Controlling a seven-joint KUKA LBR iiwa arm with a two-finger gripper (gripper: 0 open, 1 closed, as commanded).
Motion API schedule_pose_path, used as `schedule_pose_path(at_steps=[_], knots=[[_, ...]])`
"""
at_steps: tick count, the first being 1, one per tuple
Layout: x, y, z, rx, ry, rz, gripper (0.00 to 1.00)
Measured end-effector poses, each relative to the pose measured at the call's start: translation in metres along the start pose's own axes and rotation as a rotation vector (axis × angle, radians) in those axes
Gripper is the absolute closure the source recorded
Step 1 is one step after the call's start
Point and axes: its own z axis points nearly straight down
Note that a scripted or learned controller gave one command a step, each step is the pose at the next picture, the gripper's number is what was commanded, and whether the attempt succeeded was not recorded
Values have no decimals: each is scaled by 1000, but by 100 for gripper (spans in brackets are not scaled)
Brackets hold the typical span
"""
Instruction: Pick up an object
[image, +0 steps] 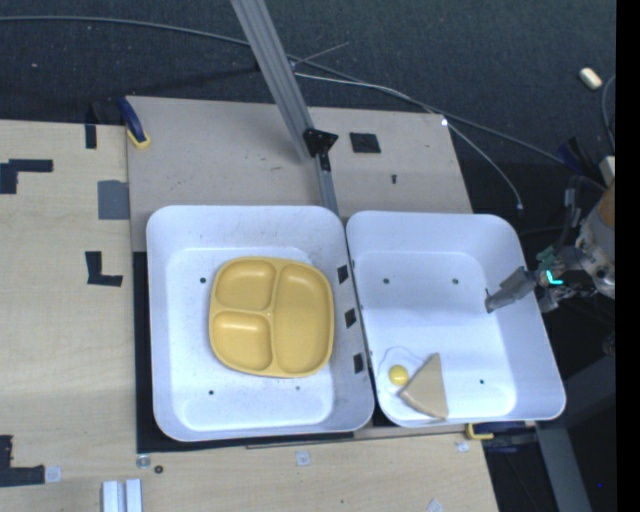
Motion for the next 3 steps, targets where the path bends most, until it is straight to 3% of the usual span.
schedule_pose_path(at_steps=[1,3], knots=[[0,0,0,-1,0,0,0],[3,10,111,3,0,-1,0]])
